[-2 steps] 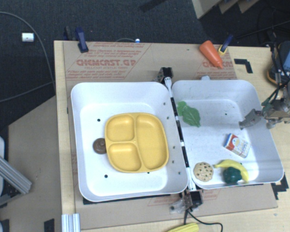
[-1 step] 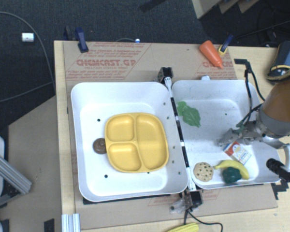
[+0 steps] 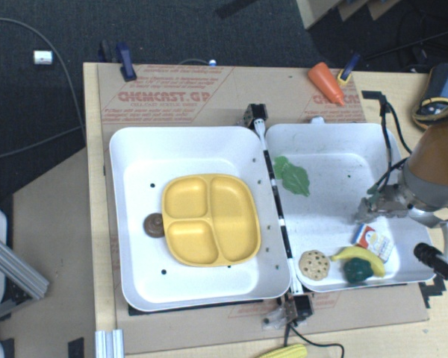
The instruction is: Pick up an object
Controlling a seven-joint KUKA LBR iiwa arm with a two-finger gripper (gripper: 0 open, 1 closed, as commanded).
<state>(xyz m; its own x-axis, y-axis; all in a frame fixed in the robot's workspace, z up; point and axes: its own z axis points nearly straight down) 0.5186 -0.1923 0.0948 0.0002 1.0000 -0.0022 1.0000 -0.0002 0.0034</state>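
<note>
The right bin (image 3: 328,144) holds a green lettuce leaf (image 3: 293,176) near its left wall. Along its front edge lie a round cookie (image 3: 313,264), a yellow banana (image 3: 358,256) and a dark green piece (image 3: 357,271). A small red, white and blue carton (image 3: 374,241) lies just behind the banana. My gripper (image 3: 371,207) hangs low at the right side of this bin, just above the carton and apart from it. The grey arm with its orange band (image 3: 437,155) rises behind it.
In the left bin (image 3: 134,155) a yellow divided plate (image 3: 209,221) sits with a brown round piece (image 3: 154,225) at its left edge. An orange carrot (image 3: 327,85) and a blue clamp (image 3: 125,62) lie on the bench behind the bins.
</note>
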